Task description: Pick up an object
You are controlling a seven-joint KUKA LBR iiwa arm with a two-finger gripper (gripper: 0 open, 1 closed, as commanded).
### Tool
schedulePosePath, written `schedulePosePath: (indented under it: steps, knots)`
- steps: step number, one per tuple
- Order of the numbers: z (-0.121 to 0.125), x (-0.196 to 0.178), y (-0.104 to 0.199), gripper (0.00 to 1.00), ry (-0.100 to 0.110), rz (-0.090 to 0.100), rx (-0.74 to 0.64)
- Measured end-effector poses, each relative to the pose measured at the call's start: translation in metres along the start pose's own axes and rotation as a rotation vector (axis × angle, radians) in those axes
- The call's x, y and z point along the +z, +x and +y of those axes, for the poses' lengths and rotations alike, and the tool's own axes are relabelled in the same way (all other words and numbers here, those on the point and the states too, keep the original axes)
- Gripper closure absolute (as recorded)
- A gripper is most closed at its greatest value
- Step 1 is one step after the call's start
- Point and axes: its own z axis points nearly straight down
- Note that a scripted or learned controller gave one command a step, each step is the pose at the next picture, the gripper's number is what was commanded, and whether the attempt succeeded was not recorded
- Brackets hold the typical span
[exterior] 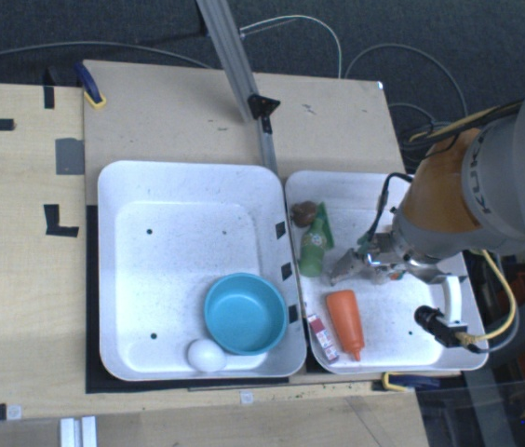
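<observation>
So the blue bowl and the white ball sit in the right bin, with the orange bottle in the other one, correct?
Not quite. The camera view shows the blue bowl and the white ball in the left bin, not the right. The orange bottle does lie in the other one, the right bin.

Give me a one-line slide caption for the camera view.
KUKA arm's gripper hovers in the right bin between a green bottle and an orange object.

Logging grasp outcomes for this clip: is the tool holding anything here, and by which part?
Nothing is held. The tool hangs in the right bin, between the green bottle and the orange object, gripping neither.
</observation>
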Motion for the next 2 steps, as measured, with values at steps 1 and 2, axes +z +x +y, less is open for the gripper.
schedulePosePath:
  steps: [1, 2]
  knots:
    - [0.002, -0.013, 0.000, 1.00, -0.005, 0.000, -0.002]
    - [0.001, -0.064, -0.010, 1.00, -0.013, -0.003, 0.001]
